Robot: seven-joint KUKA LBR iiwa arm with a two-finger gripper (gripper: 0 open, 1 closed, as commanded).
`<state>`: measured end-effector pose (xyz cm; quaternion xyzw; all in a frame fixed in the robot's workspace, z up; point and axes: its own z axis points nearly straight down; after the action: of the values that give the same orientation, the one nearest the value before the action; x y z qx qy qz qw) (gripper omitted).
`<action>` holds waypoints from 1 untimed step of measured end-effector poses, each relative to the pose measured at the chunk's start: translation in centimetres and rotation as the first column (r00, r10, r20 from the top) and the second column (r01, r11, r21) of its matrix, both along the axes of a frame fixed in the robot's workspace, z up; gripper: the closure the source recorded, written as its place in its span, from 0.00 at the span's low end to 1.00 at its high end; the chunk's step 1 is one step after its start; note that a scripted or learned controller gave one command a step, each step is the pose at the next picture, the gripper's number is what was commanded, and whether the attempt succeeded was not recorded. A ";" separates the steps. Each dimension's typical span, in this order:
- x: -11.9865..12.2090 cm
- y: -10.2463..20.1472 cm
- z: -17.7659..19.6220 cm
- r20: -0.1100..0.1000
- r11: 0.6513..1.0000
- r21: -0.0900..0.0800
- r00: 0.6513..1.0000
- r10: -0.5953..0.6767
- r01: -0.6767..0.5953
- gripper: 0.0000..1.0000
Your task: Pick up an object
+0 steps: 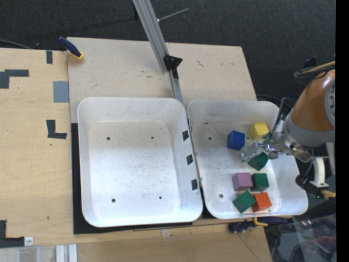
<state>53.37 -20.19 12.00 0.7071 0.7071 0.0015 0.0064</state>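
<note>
The gripper (258,153) is reaching into the right bin (218,119), its fingers closing on a green block (258,160). Blue (235,140) and yellow (259,130) blocks are lying just beyond it; four more blocks are sitting nearer.

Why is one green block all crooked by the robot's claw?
That green block sits tilted at the gripper in the right bin, while the others lie flat. It may be getting lifted or nudged; I can't tell which. Nothing looks spilled or broken.
</note>
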 end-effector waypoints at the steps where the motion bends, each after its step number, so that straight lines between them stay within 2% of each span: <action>1: -0.2 0.1 -1.3 -0.010 1.000 0.005 1.000 0.001 -0.001 0.00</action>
<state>53.20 -20.06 10.71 0.7068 0.7074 -0.0002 0.0010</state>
